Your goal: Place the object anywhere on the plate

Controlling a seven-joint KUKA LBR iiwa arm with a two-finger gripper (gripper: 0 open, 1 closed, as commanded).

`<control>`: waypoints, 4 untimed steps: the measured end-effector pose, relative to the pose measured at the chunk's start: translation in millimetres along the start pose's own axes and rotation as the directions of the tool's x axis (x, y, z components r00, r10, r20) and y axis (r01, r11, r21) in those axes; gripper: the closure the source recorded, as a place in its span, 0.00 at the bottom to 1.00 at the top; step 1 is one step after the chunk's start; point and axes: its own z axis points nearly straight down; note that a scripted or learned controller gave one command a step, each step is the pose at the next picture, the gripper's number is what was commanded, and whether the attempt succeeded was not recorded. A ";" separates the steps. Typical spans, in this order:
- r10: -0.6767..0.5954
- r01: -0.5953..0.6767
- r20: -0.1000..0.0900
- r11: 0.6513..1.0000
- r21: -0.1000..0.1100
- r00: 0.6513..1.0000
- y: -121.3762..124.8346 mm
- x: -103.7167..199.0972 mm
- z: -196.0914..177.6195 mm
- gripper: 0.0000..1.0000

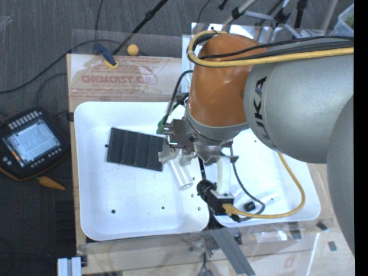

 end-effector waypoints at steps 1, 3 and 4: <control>0.228 -0.228 0.001 0.974 0.002 0.974 -5.2 62.7 29.3 1.00; -0.202 0.202 0.001 0.979 0.003 0.979 -7.3 95.5 102.8 1.00; -0.562 0.562 0.002 0.827 -0.001 0.827 34.8 80.7 -16.6 1.00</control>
